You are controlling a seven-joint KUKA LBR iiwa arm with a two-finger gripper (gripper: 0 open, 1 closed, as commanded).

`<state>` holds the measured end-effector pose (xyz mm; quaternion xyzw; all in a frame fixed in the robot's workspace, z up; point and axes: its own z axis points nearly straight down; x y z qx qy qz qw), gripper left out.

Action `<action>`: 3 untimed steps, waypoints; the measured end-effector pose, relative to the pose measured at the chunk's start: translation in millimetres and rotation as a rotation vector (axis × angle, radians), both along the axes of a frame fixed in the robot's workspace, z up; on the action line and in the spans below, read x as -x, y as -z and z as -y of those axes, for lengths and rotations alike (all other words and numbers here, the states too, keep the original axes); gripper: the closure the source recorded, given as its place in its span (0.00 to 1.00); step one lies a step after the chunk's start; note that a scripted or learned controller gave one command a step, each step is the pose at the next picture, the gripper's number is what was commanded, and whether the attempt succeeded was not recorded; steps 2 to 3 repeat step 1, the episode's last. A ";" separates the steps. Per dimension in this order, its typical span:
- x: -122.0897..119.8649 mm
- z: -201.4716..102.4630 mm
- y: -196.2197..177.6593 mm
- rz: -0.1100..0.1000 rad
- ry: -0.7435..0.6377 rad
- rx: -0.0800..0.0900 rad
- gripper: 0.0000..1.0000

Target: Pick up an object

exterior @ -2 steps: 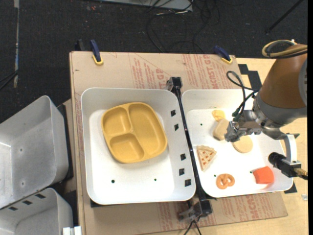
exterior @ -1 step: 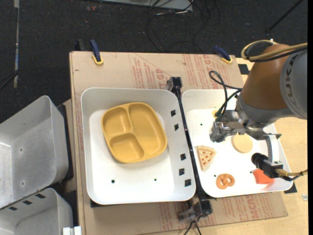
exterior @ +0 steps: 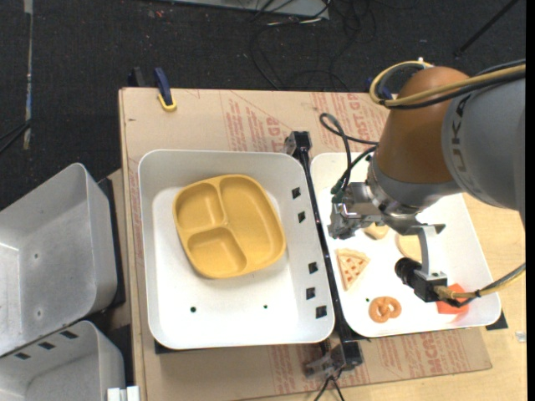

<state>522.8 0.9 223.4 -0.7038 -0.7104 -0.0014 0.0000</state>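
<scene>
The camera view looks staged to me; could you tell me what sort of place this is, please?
Probably a robotics lab bench: a grey and orange arm reaches over two white bins on a cardboard-topped bench, toy food like a pizza slice lies inside, and cables trail across the dark floor.

Robot lab test bench

A grey-and-orange industrial arm (exterior: 435, 132) reaches over two white bins (exterior: 159, 224) set on a cardboard-covered bench (exterior: 217, 107); loose cables (exterior: 284, 48) trail across dark carpet (exterior: 67, 40), and spare white bins (exterior: 42, 249) are stacked beside the bench.
</scene>
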 end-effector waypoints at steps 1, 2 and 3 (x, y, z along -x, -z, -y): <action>-1.7 -48.9 6.4 -0.002 0.001 0.001 1.00; -1.7 -48.9 6.4 -0.002 0.001 0.001 1.00; -1.7 -48.9 6.4 -0.002 0.001 0.001 1.00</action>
